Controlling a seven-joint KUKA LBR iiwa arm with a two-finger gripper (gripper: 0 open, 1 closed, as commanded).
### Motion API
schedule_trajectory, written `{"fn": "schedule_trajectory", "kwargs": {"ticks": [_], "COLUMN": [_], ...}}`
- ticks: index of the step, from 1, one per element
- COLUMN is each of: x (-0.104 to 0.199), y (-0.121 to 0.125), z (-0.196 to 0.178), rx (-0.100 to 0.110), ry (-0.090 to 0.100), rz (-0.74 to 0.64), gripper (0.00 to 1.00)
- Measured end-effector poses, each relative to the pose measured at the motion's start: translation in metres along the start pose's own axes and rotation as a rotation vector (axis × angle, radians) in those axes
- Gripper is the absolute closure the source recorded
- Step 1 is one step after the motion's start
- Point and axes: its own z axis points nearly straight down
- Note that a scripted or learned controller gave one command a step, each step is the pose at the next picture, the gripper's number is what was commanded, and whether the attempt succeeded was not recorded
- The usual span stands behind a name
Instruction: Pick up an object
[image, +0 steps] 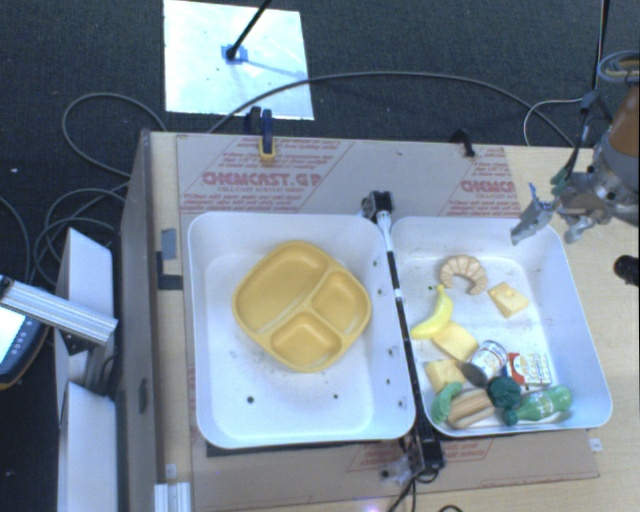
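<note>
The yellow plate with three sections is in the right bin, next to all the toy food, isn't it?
Not quite. The yellow plate with three sections lies in the left bin, by itself. The toy food, such as the banana and croissant, is in the right bin. The camera view shows this.

Right bin (560, 300) has toy food piled toward its near end: croissant (463, 270), banana (436, 317), cheese wedges (508, 299).
</note>
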Motion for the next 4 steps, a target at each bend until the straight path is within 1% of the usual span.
{"fn": "schedule_trajectory", "kwargs": {"ticks": [1,2,3,4], "x": [0.101,0.097,0.093,0.093], "y": [-0.028,-0.017,-0.037,-0.036], "z": [0.075,0.132,0.161,0.150], "rx": [0.003,0.003,0.002,0.000], "ry": [0.002,0.001,0.000,0.001], "rz": [-0.001,0.002,0.002,0.001], "gripper": [0.00,0.00,0.00,1.00]}}
